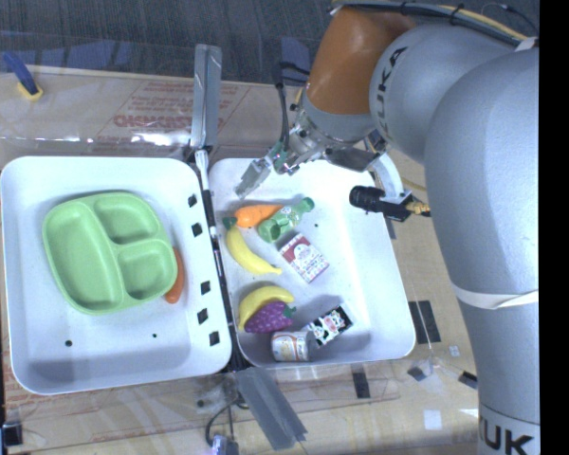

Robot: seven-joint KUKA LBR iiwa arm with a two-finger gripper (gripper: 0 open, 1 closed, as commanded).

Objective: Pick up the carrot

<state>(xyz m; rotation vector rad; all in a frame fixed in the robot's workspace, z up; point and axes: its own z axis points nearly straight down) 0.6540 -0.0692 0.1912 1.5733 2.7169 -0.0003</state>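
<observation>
one "kuka" mark (392, 72) on arm (455, 93)

A wooden bench (95, 102) is seen from above, and two shallow white bins, left (19, 349) and right (384, 297), are placed side by side on it.

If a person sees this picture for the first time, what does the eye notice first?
The big grey arm with its orange band fills the right side, its gripper hanging over the right bin's far end, just above the carrot. Next comes the green tray in the left bin, with an orange thing tucked at its right edge.
</observation>
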